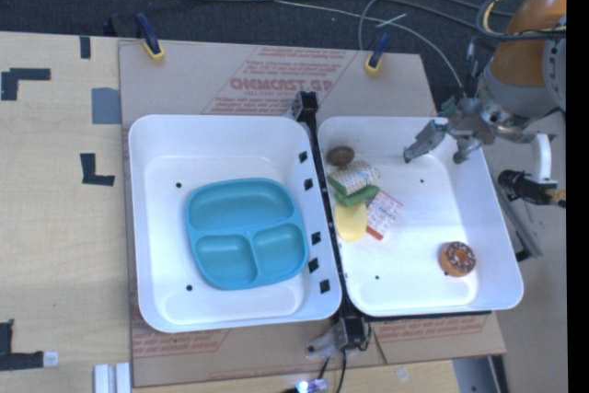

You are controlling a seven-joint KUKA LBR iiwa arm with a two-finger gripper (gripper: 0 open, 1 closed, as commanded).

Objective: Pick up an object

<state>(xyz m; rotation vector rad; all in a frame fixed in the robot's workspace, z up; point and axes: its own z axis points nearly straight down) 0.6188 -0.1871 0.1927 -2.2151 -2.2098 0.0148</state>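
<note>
My gripper hangs over the far right part of the right bin, its two fingers spread apart with nothing between them. Below it in that bin lie a small brown round object, a green and white packet, a yellow object and a red and white wrapper, clustered near the bin's left wall. A chocolate doughnut with sprinkles lies near the front right corner. The gripper is well clear of all of them.
The left bin holds a blue divided plate. A black divider with clips joins the two bins. Cables run across the dark floor behind the bench. Two clamps pin the cardboard base.
</note>
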